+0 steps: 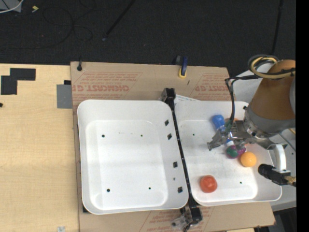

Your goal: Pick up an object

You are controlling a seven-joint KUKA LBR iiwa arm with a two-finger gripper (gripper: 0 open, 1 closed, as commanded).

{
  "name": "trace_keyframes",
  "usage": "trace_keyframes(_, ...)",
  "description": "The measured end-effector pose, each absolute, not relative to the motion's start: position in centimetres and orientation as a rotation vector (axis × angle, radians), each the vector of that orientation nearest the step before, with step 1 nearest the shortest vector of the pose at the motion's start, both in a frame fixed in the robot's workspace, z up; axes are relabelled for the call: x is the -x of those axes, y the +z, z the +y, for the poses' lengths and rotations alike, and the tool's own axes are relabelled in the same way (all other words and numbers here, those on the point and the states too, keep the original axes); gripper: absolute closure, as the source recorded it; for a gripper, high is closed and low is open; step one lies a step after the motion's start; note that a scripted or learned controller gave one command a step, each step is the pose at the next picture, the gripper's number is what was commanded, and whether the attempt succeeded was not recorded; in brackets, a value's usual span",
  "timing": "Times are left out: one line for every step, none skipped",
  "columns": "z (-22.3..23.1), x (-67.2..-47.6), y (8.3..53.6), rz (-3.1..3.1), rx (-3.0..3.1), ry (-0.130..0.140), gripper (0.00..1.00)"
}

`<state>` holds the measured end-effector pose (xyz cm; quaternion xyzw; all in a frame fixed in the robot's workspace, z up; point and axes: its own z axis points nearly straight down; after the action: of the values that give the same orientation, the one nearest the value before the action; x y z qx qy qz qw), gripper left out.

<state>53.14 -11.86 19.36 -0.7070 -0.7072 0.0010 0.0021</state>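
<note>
White plastic makes up the two shallow bins that sit side by side on a sheet of cardboard point(145, 79) across the middle of the frame. The left bin point(91, 115) fills the centre, and the right bin point(263, 193) lies at centre right, the two meeting along a dark strip with small black clips.

All the loose objects lie in the right bin. A red ball point(208, 183) rests near the lower edge of that bin, well apart from the others. A blue object point(217, 121) lies toward the upper middle of the bin. An orange ball point(248, 159) sits toward the right side, and just to its left is a small green and purple ball point(232, 152), close enough that they look nearly touching.

The arm point(273, 98) comes in from the right of the frame, its orange band showing at upper right. The gripper point(226, 138) hangs low over the right bin, between the blue object above it and the green and purple ball below and slightly right of it. Its metal fingers point(215, 143) point leftward and appear spread, released, with no object between them. The green and purple ball sits just beside the lower finger, partly tucked under the gripper body; whether they touch cannot be told. The blue object lies just above the upper finger.
</note>
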Motion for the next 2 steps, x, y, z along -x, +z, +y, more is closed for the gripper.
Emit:
trace_keyframes(-17.1,-54.2,8.3,-2.216,2.224,0.003,0.00)
trace_keyframes(-14.1,-59.0,8.8,-2.225,2.217,-0.003,0.00)
